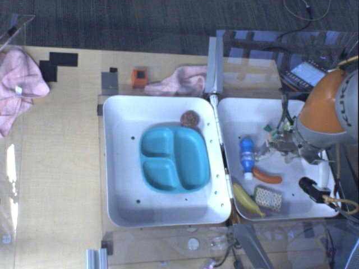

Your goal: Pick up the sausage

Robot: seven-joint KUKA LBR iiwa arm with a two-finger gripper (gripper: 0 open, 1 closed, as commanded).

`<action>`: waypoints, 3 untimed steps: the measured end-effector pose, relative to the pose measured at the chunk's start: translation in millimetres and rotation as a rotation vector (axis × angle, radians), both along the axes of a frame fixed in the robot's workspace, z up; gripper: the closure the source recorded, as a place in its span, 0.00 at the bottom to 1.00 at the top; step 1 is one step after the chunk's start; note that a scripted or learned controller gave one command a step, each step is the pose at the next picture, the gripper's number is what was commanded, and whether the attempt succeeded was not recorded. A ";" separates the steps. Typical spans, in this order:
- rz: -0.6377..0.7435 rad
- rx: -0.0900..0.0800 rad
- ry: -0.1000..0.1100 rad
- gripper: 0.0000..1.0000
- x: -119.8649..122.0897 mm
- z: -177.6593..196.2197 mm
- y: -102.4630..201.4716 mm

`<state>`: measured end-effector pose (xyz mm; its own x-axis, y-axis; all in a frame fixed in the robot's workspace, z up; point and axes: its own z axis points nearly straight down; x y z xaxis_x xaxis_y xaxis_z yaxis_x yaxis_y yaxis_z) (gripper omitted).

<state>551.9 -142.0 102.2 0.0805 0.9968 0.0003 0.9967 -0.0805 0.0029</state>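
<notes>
Nearest the camera in the right bin [291,106] lay a banana [247,200] beside a patterned sponge [267,198], both along the front wall. Just behind them the sausage [267,177] rested on the bin floor, lying crosswise, with a blue bottle [247,156] touching or nearly touching its left end. The left bin [120,150] held a blue divided plate [173,158] and a small brown round item [190,118].

The gripper [279,144] hung just behind the sausage, apart from it and holding nothing; whether it was spread or pressed together could not be told.

To pick well, the approach would likely need to centre over the sausage's middle, close across its short width, and stay clear of the bottle
</notes>
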 end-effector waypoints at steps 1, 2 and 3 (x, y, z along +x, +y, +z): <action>-0.031 -0.003 -0.016 0.00 -52.5 -11.2 20.7; -0.029 -0.007 -0.027 1.00 -48.9 2.1 19.8; 0.100 -0.001 -0.007 1.00 -19.6 116.6 75.0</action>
